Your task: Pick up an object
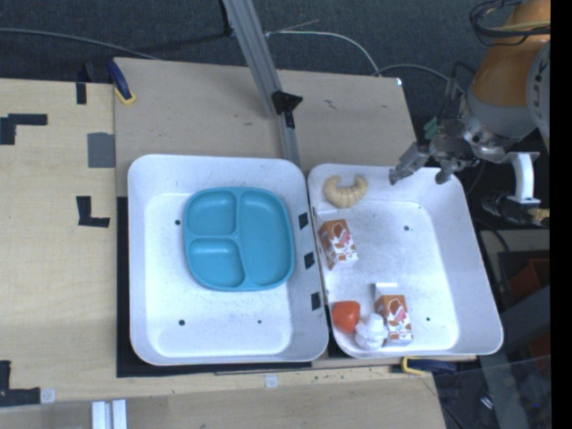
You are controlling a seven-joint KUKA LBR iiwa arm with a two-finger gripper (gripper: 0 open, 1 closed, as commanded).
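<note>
The right bin (442, 239) holds a tan croissant (345, 189) at its far left corner. An orange-and-white carton (338, 242) lies by its left wall. A second carton (392, 315), a red-orange piece (346, 314) and a small white object (369, 332) sit near its front edge. My gripper (417, 168) hangs over the bin's far rim, right of the croissant. Its two dark fingers are spread apart with nothing between them.
The left bin (161, 311) carries a blue divided plate (239, 238). A grey metal pole (259, 52) slants down to the seam between the bins. Cables run across the dark floor behind the bench. The arm's orange band (509, 74) is at the upper right.
</note>
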